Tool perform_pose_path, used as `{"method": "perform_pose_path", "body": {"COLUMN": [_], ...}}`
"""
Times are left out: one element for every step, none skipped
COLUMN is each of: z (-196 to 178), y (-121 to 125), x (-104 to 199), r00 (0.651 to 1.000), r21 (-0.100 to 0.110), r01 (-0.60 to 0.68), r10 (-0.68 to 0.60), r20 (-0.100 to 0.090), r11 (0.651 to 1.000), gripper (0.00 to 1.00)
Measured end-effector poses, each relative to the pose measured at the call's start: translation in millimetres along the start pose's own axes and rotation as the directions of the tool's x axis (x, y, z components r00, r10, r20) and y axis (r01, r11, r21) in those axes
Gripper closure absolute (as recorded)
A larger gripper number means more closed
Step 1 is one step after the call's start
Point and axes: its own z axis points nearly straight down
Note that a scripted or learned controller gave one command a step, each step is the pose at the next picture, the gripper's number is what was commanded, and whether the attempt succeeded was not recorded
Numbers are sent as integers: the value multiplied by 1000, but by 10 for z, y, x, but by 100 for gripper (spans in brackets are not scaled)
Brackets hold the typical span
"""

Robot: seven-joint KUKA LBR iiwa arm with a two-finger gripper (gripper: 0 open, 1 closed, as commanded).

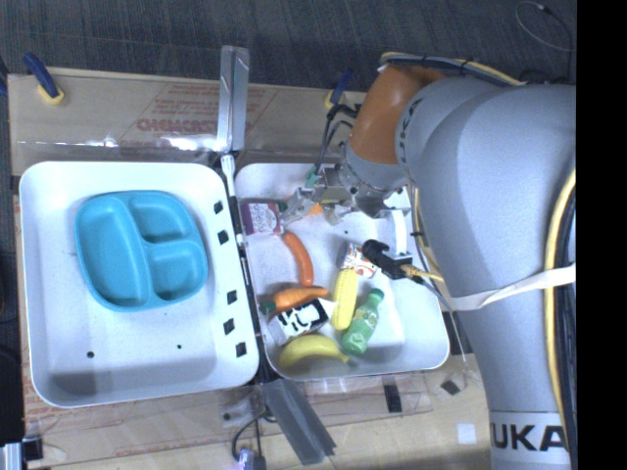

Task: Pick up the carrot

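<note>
In the right bin (pixel 423 352), I am seeing the carrot (pixel 299 298) lying near the middle, its orange body slanting beside a white card (pixel 302 317) and just above a banana (pixel 309 350). A second orange piece (pixel 297 256) is lying above it. The gripper (pixel 315 196) is hovering at the bin's upper edge, well apart from the carrot; it appears to be carrying nothing, though I cannot tell how it is set. The left bin (pixel 59 360) is holding a blue divided tray (pixel 140 247).
</note>
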Motion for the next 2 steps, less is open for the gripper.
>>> {"method": "perform_pose_path", "body": {"z": [-65,-64], "y": [-4,-4], "x": [11,13], "r00": [1000,1000], "r21": [7,7], "r01": [6,7], "r10": [-6,-7], "r20": [-1,-1], "r11": [1000,1000], "gripper": [100,0]}}
